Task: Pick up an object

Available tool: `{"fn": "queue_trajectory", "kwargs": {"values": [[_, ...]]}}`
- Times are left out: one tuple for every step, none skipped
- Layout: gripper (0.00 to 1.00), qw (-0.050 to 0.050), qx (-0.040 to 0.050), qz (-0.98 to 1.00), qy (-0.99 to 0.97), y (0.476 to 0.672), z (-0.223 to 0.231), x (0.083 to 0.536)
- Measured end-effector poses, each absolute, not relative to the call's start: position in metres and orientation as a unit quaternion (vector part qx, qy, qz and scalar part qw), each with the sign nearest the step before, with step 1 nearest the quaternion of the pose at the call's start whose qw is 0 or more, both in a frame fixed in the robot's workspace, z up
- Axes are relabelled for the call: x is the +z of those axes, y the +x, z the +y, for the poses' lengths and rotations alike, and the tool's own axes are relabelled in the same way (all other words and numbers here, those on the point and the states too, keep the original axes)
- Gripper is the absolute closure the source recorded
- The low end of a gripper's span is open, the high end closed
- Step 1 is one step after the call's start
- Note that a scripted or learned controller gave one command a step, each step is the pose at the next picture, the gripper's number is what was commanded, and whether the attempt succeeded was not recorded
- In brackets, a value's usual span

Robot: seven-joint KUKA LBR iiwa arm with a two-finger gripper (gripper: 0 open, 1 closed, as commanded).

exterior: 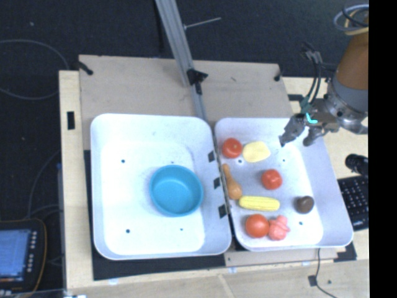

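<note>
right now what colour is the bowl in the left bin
Blue; the bowl shows best in the camera view.
</note>
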State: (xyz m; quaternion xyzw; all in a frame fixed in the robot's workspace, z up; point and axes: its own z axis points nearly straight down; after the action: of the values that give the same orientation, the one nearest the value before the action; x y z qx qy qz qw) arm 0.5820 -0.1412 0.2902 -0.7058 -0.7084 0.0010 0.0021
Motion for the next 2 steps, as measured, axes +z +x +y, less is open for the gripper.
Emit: {"fn": "queue_trajectory", "kwargs": {"values": [[0.0, -0.001, -0.0012, -0.709, -0.706, 0.583, -0.141, 0.294], [0.0, 0.001, 0.0028, -0.707, -0.708, 0.573, -0.141, 0.24]]}}
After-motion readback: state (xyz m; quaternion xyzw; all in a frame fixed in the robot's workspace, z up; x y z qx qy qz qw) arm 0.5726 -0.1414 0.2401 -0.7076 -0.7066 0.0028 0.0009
